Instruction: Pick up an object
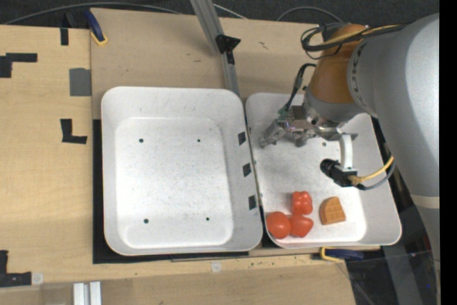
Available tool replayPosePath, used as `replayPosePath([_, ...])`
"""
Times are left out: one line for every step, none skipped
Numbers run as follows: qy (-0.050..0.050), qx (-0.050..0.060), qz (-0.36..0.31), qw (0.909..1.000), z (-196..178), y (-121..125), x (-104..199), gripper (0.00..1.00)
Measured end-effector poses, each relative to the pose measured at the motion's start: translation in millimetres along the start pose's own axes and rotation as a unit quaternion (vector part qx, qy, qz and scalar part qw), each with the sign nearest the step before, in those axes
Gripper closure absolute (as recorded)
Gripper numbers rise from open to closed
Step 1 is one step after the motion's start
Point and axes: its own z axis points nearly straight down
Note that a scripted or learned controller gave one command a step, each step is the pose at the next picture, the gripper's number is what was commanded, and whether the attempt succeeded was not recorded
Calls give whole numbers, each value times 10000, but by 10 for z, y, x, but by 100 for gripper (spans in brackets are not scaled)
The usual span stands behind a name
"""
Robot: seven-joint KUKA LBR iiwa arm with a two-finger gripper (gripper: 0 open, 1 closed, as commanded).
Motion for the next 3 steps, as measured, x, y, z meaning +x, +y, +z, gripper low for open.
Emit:
replayPosePath([3,-2,-6,10000,-108,2,8,100])
replayPosePath([2,-34,3,10000,-646,49,-84,100])
replayPosePath([3,-31,1,10000,-1076,77,-106,100])
